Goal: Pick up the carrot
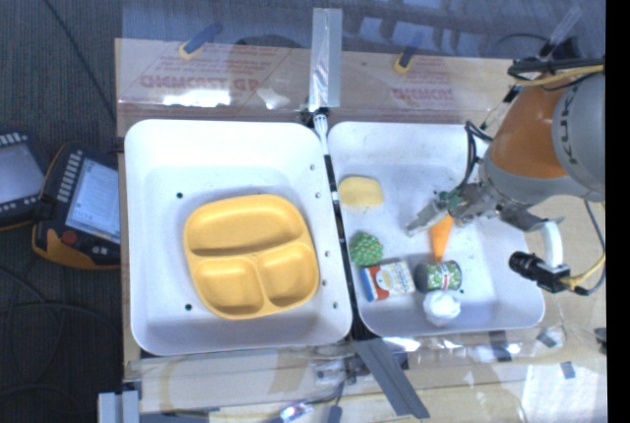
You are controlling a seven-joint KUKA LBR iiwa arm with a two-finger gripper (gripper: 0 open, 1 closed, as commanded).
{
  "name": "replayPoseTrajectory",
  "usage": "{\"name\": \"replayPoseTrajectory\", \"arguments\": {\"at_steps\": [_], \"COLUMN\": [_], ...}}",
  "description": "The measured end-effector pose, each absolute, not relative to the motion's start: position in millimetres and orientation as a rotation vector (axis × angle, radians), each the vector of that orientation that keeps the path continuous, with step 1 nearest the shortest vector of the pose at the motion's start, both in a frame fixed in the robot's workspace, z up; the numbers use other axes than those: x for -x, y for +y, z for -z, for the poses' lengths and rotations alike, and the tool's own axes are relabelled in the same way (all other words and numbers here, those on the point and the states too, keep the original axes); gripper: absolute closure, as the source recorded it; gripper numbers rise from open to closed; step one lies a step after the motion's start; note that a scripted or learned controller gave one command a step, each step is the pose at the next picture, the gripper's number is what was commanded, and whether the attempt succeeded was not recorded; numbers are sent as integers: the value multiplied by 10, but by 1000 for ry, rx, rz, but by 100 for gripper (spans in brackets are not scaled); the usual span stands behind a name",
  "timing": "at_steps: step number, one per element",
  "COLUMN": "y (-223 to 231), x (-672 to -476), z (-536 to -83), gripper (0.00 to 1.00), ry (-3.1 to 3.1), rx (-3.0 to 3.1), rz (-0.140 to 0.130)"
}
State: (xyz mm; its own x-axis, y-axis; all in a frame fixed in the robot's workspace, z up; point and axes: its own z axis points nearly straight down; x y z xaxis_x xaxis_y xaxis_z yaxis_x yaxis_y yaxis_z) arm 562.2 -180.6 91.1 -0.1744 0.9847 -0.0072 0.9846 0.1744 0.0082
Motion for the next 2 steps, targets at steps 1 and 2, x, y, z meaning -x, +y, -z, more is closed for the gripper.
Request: {"name": "replayPoseTrajectory", "arguments": {"at_steps": [1,2], "y": [-1787,-1552], "x": [-5641,-5267], "z": [-1011,-2185], "gripper": [100,100], "ry": [2400,2551], "rx": [-2008,-1832], "rz": [-10,-1]}}
